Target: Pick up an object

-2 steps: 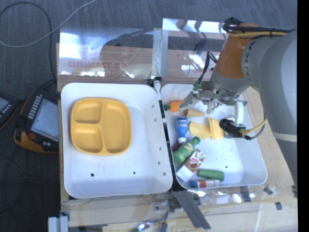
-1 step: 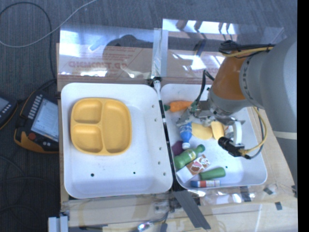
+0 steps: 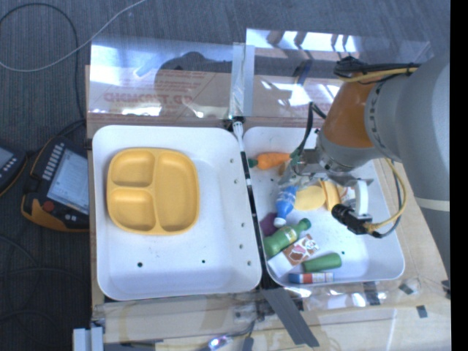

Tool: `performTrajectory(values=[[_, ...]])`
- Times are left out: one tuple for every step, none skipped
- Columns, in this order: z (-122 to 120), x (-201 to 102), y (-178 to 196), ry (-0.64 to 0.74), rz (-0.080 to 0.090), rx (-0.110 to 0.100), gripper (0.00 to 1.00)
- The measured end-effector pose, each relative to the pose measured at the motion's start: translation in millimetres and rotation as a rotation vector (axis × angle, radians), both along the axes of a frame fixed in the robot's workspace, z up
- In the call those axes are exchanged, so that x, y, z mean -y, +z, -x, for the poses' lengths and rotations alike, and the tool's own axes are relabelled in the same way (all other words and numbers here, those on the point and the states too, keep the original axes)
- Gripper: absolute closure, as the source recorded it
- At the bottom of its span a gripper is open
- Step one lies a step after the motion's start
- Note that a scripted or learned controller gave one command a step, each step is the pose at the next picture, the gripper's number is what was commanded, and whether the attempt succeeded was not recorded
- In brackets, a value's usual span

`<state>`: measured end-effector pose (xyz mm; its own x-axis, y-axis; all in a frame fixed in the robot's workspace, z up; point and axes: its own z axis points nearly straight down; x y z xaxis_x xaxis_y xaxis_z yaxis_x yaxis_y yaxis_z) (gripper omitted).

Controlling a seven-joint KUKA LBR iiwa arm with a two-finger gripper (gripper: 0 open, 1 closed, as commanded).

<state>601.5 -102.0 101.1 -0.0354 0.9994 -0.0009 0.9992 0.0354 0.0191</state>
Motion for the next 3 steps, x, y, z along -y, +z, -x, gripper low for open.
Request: performTrajectory(values=[[13.5, -46.3, 120.1, -0.127, 0.001, -0.02, 1.0], [13.6, -46.1, 120.0, -0.127, 0.001, -0.021, 0.0], [-17.2, 24.5, 21.0, -0.078, 0.002, -0.023, 0.0]])
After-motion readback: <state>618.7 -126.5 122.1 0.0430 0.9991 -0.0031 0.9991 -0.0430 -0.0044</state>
